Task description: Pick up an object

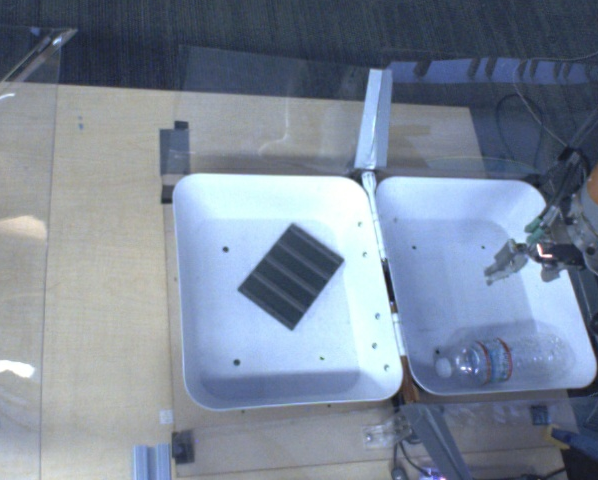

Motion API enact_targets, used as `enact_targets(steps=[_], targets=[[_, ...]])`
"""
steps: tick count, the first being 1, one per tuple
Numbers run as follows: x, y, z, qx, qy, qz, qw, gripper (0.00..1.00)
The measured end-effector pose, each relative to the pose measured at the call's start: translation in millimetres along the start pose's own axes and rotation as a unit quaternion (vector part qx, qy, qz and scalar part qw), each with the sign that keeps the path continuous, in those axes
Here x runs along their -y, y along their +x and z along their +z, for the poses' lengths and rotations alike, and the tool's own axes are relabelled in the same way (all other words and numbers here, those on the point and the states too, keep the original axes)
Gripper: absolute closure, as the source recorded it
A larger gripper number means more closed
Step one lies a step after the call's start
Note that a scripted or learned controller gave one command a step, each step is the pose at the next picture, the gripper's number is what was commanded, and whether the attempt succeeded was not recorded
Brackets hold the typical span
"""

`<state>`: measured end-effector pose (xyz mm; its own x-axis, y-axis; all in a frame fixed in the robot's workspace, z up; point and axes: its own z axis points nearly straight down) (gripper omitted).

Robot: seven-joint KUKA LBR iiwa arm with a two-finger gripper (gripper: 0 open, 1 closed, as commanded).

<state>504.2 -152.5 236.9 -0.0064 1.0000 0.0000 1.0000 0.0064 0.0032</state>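
A dark grey ribbed rectangular pad (291, 275) lies flat and turned at an angle in the middle of the left bin (204, 208). A clear plastic bottle (499, 358) with a white cap and a coloured label lies on its side near the front edge of the right bin (429, 203). My gripper (526, 265) hangs over the right side of the right bin, above and behind the bottle and apart from it. Its fingers (502, 264) stand open with nothing between them.
A metal divider post (373, 133) rises behind the seam where the two bins meet. Cables (559, 118) trail at the back right near the arm. The wooden bench (79, 268) stretches out to the left of the bins.
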Motion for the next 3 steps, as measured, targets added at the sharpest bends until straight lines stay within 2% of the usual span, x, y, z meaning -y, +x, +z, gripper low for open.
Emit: enact_targets(steps=[1,2,3], targets=[[-13,62,147,0.000,-0.006,0.073,0.9973,0.00],[-87,59,149,0.000,-0.005,0.063,0.9980,0.00],[-57,65,76,0.000,-0.001,0.045,0.9990,0.00]])
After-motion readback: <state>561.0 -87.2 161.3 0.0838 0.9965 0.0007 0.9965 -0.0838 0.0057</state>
